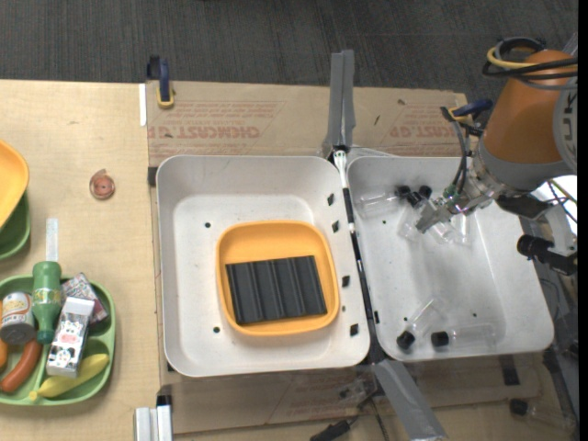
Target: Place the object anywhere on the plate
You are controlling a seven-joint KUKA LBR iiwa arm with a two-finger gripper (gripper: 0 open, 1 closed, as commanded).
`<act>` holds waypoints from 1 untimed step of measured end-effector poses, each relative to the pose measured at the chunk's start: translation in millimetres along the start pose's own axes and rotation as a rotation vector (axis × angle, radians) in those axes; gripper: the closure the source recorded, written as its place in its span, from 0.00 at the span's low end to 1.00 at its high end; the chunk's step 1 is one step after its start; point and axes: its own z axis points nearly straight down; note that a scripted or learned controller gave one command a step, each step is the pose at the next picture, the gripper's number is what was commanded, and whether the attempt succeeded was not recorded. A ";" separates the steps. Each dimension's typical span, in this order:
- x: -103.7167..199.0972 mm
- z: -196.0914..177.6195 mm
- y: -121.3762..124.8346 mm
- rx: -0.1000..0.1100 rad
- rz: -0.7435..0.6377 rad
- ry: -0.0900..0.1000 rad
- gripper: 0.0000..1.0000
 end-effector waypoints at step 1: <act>16.3 -68.6 38.3 -0.003 -0.237 -0.003 1.00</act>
